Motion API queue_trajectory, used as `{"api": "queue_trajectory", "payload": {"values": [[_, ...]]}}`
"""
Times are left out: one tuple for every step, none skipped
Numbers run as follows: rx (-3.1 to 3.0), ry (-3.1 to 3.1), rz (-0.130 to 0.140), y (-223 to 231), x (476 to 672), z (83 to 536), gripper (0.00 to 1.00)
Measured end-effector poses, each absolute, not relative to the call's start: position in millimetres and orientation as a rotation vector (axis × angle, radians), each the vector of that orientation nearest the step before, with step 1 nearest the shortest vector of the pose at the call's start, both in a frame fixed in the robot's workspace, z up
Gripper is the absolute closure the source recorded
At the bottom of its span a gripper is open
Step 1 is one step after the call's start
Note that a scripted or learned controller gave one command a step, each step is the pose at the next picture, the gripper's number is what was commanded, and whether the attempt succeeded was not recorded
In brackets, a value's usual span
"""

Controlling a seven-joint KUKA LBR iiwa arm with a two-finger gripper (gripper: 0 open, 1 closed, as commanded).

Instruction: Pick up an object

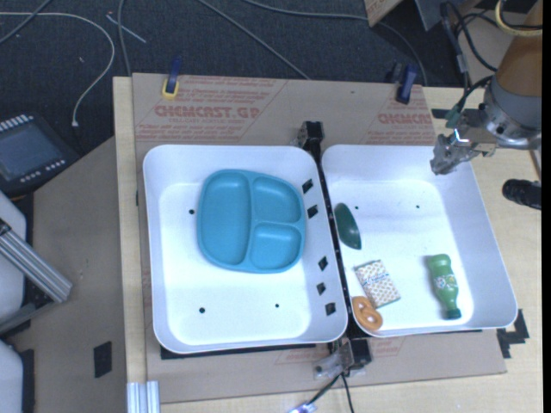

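Observation:
In the right bin (405, 188) lie a dark green oval piece (348, 224) near the left wall, a small patterned packet (378, 283), an orange ring-shaped item (368, 314) at the front left corner, and a green bottle (444, 286) at the front right. The left bin (172, 282) holds a blue divided plate (252, 220). My gripper (448, 158) hangs over the right bin's back right corner, far from all the objects, with nothing seen between its fingers.
The two bins sit side by side on a cardboard sheet (258, 101) held by blue clamps (173, 83). Cables trail across the dark floor behind. A black clip strip runs along the divide between the bins.

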State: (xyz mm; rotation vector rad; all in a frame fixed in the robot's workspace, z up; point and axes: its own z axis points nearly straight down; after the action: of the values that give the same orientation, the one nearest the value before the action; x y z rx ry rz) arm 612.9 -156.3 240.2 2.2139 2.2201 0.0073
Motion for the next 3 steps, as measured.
{"api": "queue_trajectory", "payload": {"values": [[2.213,2.228,0.006,-99,626.3,247,1.0],[2.218,2.231,0.001,-46,624.2,237,1.0],[2.218,2.231,-0.001,6,628.0,225,1.0]]}}
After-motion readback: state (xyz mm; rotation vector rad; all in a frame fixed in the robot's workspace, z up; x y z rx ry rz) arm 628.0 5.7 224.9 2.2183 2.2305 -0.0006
